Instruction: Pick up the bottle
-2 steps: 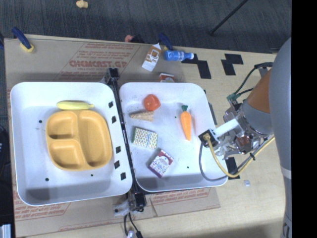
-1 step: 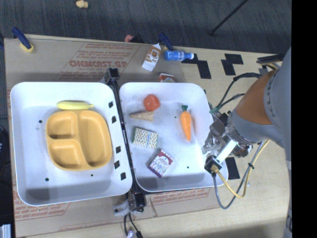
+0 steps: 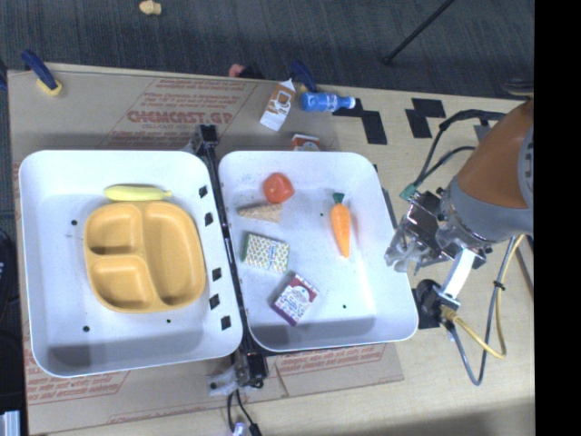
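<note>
A small blue bottle (image 3: 320,102) lies on its side on the cardboard behind the right bin (image 3: 386,321), outside both bins. My gripper (image 3: 406,251) hangs over the right bin's right rim, below the grey wrist and orange band. It is far from the bottle, well to the front and right of it. I see nothing held in it.
The right bin holds a tomato (image 3: 278,187), a bread wedge (image 3: 260,213), a carrot (image 3: 340,229), a green patterned box (image 3: 266,252) and a purple box (image 3: 294,298). The left bin (image 3: 41,334) holds a yellow divided plate (image 3: 143,252) and a banana (image 3: 137,193). A small carton (image 3: 278,105) lies beside the bottle.
</note>
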Available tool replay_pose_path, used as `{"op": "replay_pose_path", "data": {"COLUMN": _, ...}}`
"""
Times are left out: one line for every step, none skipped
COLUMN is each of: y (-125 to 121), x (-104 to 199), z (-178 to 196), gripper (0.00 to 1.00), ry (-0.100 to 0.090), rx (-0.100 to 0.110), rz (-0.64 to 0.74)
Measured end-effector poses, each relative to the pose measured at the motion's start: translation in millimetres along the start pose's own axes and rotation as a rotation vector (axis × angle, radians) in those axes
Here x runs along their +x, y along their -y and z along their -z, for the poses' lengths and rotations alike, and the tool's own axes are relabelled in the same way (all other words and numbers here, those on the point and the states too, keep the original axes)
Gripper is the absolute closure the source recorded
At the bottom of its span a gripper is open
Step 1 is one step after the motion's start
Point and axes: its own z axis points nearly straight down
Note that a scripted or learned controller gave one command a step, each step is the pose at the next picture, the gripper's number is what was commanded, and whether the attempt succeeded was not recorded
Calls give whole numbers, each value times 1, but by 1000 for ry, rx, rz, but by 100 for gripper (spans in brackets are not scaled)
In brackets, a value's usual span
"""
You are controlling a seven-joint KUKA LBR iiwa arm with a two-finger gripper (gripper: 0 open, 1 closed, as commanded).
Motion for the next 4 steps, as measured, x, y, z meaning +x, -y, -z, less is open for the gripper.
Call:
{"op": "replay_pose_path", "data": {"y": 9, "x": 11, "z": -36, "gripper": 100, "ry": 0, "rx": 3, "rz": 405}}
{"op": "replay_pose_path", "data": {"y": 6, "x": 7, "z": -19, "gripper": 100, "ry": 1, "rx": 1, "rz": 124}}
{"op": "replay_pose_path", "data": {"y": 11, "x": 13, "z": -8, "gripper": 100, "ry": 0, "rx": 2, "rz": -328}}
{"op": "replay_pose_path", "data": {"y": 1, "x": 0, "z": -17, "gripper": 100, "ry": 1, "rx": 1, "rz": -568}}
